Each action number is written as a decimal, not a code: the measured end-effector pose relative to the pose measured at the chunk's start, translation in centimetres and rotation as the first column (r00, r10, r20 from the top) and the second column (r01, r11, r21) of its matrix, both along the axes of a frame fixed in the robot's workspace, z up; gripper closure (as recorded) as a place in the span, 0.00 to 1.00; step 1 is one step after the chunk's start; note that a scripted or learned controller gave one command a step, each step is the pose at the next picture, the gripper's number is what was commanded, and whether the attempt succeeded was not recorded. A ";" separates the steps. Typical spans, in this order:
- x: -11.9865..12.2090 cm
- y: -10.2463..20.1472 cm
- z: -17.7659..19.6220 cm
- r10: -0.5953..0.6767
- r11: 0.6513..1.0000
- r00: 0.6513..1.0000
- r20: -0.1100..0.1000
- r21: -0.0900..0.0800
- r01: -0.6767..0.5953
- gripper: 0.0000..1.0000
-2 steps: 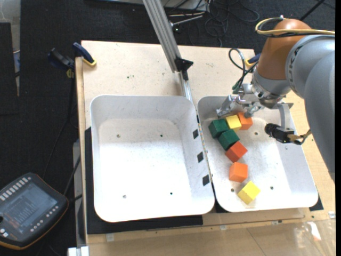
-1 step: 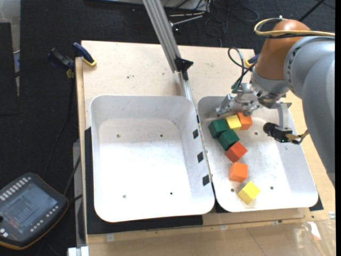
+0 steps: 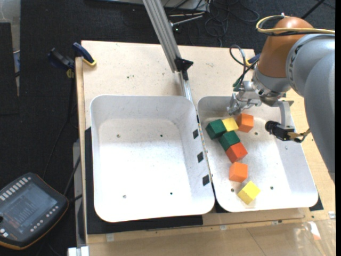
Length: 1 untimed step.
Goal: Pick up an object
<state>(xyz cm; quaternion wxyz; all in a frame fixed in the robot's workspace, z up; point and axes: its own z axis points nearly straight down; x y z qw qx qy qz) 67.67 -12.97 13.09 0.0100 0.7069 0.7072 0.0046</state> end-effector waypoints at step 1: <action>0.1 -0.6 4.5 -0.001 1.000 1.000 -0.014 0.006 0.001 1.00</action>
